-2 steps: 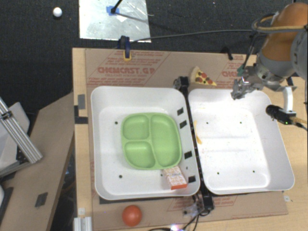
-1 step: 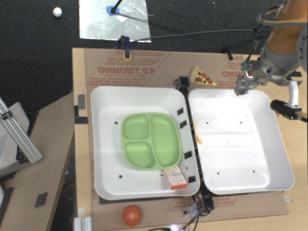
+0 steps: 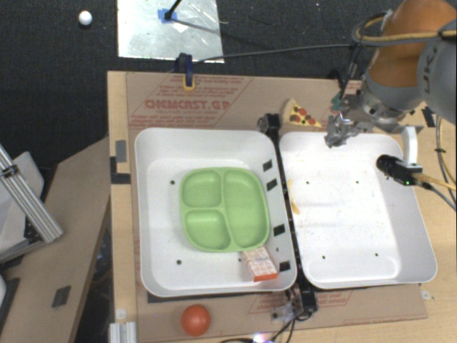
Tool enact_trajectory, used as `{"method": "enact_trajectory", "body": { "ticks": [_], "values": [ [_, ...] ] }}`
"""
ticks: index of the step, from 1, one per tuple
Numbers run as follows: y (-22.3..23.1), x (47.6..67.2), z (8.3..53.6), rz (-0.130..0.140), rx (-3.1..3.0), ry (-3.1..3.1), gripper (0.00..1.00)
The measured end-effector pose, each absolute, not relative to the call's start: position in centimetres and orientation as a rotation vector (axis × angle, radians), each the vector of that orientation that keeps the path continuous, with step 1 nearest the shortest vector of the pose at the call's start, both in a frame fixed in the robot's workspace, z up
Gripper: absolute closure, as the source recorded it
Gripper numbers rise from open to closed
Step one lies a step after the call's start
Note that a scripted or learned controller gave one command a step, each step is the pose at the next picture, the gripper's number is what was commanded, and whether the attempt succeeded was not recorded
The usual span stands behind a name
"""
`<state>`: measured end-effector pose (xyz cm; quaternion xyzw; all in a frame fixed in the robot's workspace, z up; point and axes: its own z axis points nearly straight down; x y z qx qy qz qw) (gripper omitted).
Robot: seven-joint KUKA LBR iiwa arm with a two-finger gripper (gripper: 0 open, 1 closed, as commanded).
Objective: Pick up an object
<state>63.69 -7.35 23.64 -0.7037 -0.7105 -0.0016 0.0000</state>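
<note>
While my gripper [image 3: 335,136] hangs over the far edge of the right bin [image 3: 357,263], near that bin's far-left corner, I cannot tell from this slanted view how it is set, and I see nothing held beneath it. The floor of that bin around it looks bare apart from a few faint marks. Just beyond the bin's far rim, on the cardboard bench top, lies a pizza slice toy [image 3: 301,114], close to the gripper but outside the bin. The likelier targets sit in the left bin [image 3: 153,191]: a green divided plate [image 3: 223,209] at its centre, and a small box [image 3: 260,264] touching the plate's near edge, close to the bin's near-right corner. An orange ball [image 3: 195,319] rests on the bench past the left bin's near rim. To do this well, I would carry the arm across the divider, centre over the small box, square up to its narrow sides, and descend clear of the plate's rim.
</note>
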Motion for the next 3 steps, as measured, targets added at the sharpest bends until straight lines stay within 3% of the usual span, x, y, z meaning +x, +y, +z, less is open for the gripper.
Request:
{"method": "enact_trajectory", "body": {
  "ticks": [3],
  "values": [
    [10.9, 59.3, 22.8, -0.005, -2.208, -2.232, 1.00]
  ]
}}
